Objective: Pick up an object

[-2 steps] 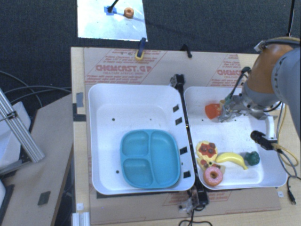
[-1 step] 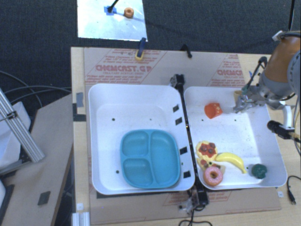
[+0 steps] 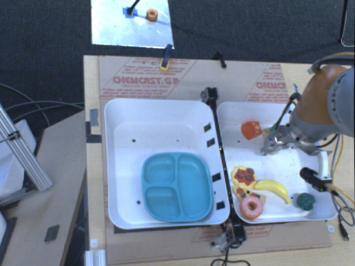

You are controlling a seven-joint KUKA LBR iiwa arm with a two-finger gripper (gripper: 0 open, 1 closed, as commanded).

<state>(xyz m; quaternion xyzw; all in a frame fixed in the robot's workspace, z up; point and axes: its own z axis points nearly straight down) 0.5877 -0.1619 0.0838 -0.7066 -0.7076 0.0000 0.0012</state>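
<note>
Currently: hand low in right bin, beside red-orange item

1. Arm (image 3: 327, 101): grey with an orange band, reaching in from the right over the right bin (image 3: 244, 112).
2. Hand (image 3: 270, 144): down in the far half of the right bin, just right of the red-orange item. Nothing is seen in its grasp. Whether it is spread or pressed together, I cannot tell.
3. Red-orange item (image 3: 251, 129): small, glossy, possibly a toy pepper. It lies on the bin floor near the far left corner, just beside the hand; contact cannot be judged.
4. Toy pizza slice (image 3: 244, 177): near half of the right bin, against the left wall.
5. Banana (image 3: 273, 189): yellow, lying just right of the pizza slice.
6. Pink doughnut (image 3: 252, 206): at the near edge, touching or just below the pizza slice.
7. Dark green item (image 3: 304, 201): round, near right corner, apart from the banana's tip.
8. Left bin (image 3: 127, 121): holds a blue divided tray (image 3: 177, 186) with three compartments, set in its near half.
9. Surface (image 3: 144, 76): brown printed board under both bins.
</note>
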